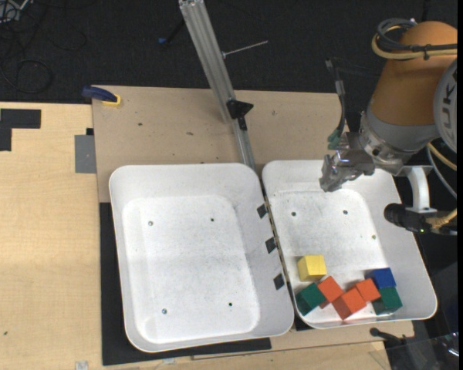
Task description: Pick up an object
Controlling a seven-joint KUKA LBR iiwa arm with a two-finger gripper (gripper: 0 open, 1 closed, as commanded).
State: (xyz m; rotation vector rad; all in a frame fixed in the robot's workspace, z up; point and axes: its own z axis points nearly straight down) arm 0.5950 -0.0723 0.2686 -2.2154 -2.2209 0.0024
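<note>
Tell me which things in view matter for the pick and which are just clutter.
For the job:
gripper, above the right bin's far end
right bin
yellow block
orange blocks
green blocks
blue block

Lying about:
left bin
aluminium rail behind the bins
blue and yellow clamp at the board's far left corner

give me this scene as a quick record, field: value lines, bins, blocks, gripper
left bin: white, shallow, no blocks seen in it
right bin: white, shallow, holds all the blocks
block cluster: near corner of the right bin, packed close together
yellow block: at the cluster's left, nearest the bin's middle
orange blocks: two or three, in the cluster's middle
green blocks: one at the left end, one at the right end
blue block: at the right, beside an orange one
gripper: above the far part of the right bin, apart from the blocks, nothing between its fingers
</note>
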